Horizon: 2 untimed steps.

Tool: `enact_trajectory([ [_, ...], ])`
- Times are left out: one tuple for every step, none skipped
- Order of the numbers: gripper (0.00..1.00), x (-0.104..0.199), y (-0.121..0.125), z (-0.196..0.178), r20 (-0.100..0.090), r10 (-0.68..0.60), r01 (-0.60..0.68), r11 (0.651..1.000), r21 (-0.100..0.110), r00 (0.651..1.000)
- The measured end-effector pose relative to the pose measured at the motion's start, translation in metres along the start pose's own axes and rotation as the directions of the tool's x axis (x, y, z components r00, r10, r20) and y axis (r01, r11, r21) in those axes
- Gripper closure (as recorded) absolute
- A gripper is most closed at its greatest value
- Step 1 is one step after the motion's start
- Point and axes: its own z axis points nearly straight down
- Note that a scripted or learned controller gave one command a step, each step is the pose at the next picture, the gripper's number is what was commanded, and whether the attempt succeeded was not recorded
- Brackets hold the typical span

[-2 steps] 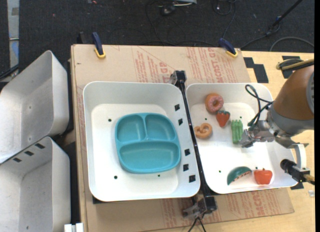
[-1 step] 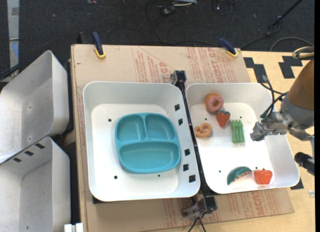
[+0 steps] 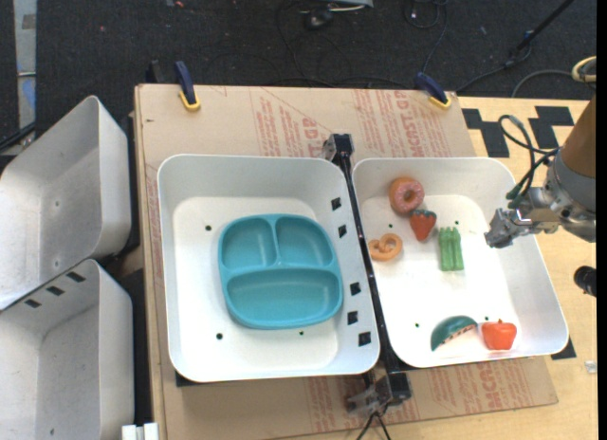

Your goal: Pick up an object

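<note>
1. The right bin [image 3: 531,267] is my landmark. The gripper [image 3: 500,230] hangs over that bin's right half, near its right wall, with the arm [image 3: 579,168] reaching in from beyond that wall. Nothing is between its tips, and whether they are spread or pressed together I cannot tell at this size.

2. The things to pick all lie in the right bin. A pink doughnut [image 3: 407,193] sits near its back wall, with a red strawberry [image 3: 423,224] just in front of it. An orange ring [image 3: 385,247] lies by the bin's left wall. A green pod [image 3: 450,248] lies near the bin's middle, closest to the gripper. A watermelon slice [image 3: 453,331] and an orange-red fruit [image 3: 499,335] sit side by side at the front wall.

3. Beyond the right bin's left wall, the other bin [image 3: 180,267] holds a teal divided plate [image 3: 281,270].

4. Risks, as I judge them: a straight descent from here would meet bare floor, since nothing lies directly under the tips.

5. The green pod is narrow and low, so a slightly off-centre close could push it aside.

6. The doughnut and strawberry sit close together, so a grab there may knock one or catch both.

7. The front pair hug the wall, which could block a finger.
</note>
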Motion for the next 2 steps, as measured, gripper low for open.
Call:
enact_trajectory([
  [1.0,0.0,0.002,-0.053,0.0,0.0,0.0,1.0,0.0,1.0],
  [1.0,0.043,0.012,-0.047,-0.002,-0.002,0.002,1.0,0.005,1.0],
])
